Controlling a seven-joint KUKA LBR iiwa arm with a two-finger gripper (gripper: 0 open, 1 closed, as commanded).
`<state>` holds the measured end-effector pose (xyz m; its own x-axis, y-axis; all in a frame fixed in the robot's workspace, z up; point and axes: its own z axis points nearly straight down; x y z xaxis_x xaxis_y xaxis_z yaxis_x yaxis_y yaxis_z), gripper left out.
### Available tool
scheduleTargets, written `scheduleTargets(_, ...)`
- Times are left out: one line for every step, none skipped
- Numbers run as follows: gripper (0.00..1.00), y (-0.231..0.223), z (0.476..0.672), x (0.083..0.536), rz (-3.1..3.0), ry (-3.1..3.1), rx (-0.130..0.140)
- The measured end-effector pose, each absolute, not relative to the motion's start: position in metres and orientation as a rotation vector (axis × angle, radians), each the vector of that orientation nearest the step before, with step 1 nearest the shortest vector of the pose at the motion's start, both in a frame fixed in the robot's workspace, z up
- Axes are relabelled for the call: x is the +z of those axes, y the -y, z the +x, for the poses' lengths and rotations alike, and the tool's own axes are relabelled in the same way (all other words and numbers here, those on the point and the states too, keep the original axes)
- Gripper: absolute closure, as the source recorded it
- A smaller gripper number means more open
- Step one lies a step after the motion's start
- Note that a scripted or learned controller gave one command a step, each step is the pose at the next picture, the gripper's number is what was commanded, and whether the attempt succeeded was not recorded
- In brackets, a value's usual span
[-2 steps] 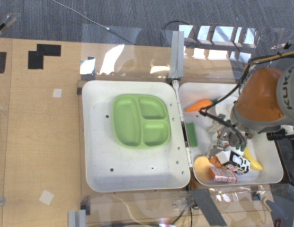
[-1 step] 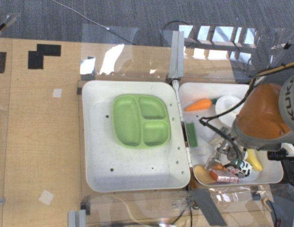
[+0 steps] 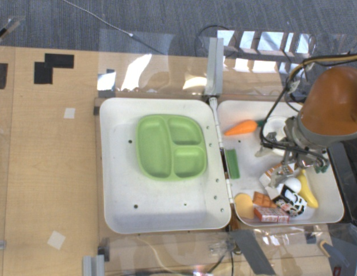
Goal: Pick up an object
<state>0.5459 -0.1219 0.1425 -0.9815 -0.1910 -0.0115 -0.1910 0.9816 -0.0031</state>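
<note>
left bin (image 3: 115, 211): green divided plate (image 3: 171, 146)
right bin (image 3: 333, 211): carrot (image 3: 241, 128), banana (image 3: 307, 191), red box (image 3: 271, 213) – toys piled up
arm (image 3: 333, 105): over the right bin – gripper (image 3: 288, 168) low

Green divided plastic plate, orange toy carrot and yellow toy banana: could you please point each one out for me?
Green divided plastic plate (image 3: 157, 148): camera view, its large left compartment.
Orange toy carrot (image 3: 241, 128): camera view, mid-body.
Yellow toy banana (image 3: 307, 192): camera view, middle of its curve.
</note>
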Motion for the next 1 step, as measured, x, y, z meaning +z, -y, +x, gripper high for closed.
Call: scheduleTargets(0.00, 0.0972, 0.5907, 0.0958, -0.423, -3.099, -0.003)
